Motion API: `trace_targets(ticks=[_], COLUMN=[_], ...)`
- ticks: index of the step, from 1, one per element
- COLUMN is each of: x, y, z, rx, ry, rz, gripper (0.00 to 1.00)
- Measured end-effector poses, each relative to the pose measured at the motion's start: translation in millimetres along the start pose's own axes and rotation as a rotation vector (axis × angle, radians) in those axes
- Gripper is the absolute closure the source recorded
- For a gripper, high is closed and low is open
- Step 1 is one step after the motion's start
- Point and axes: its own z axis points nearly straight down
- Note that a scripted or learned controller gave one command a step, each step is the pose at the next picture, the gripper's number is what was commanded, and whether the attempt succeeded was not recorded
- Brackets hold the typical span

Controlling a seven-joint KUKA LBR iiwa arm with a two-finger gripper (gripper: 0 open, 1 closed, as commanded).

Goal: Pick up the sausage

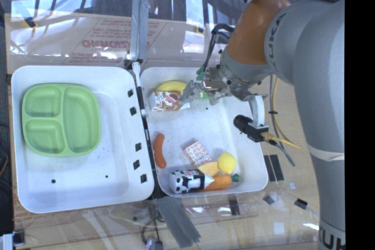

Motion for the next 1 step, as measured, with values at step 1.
trace_targets(ticks=[1], x=[77.4], y=[-34.8], z=[0.1], rx=[0.0], ry=[-0.001], rz=[-0.185], gripper=[0.0])
